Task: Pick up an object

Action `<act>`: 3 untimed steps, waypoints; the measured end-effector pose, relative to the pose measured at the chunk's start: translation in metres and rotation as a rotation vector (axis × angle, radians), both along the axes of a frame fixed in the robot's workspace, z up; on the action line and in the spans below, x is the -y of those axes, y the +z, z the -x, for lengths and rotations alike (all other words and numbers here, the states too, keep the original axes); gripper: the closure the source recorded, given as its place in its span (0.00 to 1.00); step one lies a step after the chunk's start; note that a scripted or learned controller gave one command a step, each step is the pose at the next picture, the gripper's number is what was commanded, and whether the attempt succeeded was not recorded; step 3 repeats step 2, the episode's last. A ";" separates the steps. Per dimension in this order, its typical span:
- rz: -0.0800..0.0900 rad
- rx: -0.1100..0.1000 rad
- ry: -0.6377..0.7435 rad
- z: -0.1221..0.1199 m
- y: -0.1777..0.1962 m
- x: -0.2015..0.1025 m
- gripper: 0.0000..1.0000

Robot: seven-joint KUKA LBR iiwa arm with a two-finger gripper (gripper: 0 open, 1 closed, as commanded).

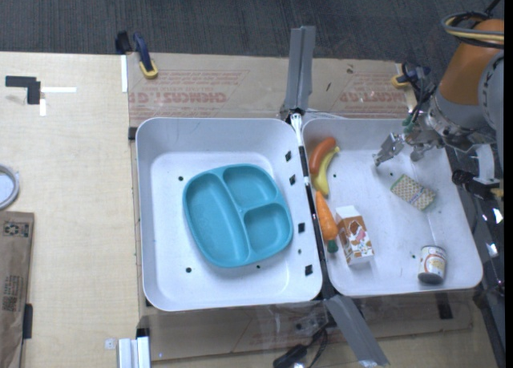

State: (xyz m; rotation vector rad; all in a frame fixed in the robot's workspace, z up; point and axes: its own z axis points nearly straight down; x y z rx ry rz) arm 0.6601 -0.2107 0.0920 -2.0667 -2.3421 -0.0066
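One gripper (390, 152) open, just above patterned packet (414, 192)

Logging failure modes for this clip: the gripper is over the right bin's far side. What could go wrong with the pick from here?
1. The gripper hangs over bare floor of the right bin, beside the patterned packet; closing here may catch nothing.
2. The packet lies flat, so fingers may slide over it.
3. The banana, carrot and small carton crowd the divider, leaving little finger room.
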 end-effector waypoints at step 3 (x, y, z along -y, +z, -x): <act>0.008 0.017 -0.018 0.036 0.003 0.002 0.00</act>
